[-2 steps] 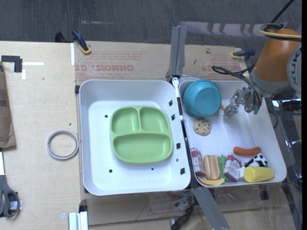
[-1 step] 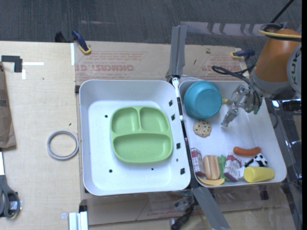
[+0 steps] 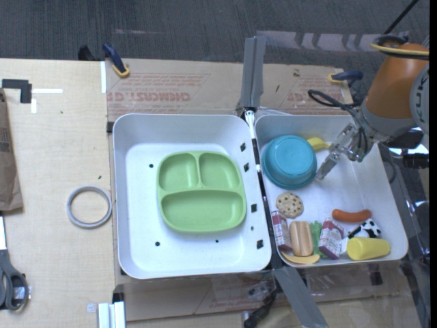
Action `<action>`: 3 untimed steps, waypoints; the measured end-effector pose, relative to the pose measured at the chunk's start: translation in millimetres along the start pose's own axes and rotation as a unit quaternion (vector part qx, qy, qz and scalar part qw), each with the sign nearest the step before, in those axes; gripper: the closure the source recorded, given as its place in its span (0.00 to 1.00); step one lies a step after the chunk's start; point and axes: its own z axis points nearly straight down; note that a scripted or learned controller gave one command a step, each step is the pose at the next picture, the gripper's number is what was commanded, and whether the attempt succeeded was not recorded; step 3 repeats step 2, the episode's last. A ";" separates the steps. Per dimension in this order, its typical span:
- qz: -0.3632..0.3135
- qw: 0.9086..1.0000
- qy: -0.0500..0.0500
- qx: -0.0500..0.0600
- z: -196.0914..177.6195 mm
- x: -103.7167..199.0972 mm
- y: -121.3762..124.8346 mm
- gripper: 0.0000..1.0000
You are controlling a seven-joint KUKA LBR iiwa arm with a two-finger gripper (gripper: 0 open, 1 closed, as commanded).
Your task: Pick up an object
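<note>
- Camera view: two white bins side by side on the worktop (image 3: pixel 54 156). Left bin (image 3: pixel 130 203) holds a green divided plate (image 3: pixel 201 191), roughly centred.
- Right bin (image 3: pixel 382 190) carries the clutter. Blue bowl (image 3: pixel 290 160) sits at its 10 o'clock corner, a yellow piece (image 3: pixel 316 143) just beside the bowl at the bowl's 2 o'clock, partly hidden.
- Cookie (image 3: pixel 289 204) lies just below the bowl, at its 6 o'clock.
- Along the bin's near edge: hot dog in a bun (image 3: pixel 300 238), a banana-like yellow piece (image 3: pixel 299 257) touching it at 6 o'clock, small packets (image 3: pixel 330 239) next to it at 3 o'clock.
- Yellow cup on its side (image 3: pixel 368 249) at the bin's 5 o'clock corner, black-and-white toy (image 3: pixel 368 229) touching it from above, red sausage (image 3: pixel 351 215) just above that.
- Arm enters from 3 o'clock, orange band (image 3: pixel 399 80) over the bin's 1 o'clock corner.
- Gripper (image 3: pixel 329 164) is tilted down toward 8 o'clock, tips just beside the bowl's 3 o'clock rim; contact with the rim is unclear.
- Fingers (image 3: pixel 326 167): cannot tell whether open or closed at this angle; nothing seen between them.
- Outside the bins: tape ring (image 3: pixel 89 206) on the worktop at 9 o'clock of the left bin, blue clamp (image 3: pixel 117 59) at the far edge.
</note>
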 end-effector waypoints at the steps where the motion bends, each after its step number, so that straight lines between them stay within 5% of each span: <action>1: -0.011 1.000 -0.001 0.000 -0.9 -8.4 -13.5 0.00; 2: -0.011 1.000 -0.003 -0.001 -9.4 -9.5 -12.9 1.00; 3: -0.011 1.000 -0.003 -0.001 -9.4 -9.5 -12.9 1.00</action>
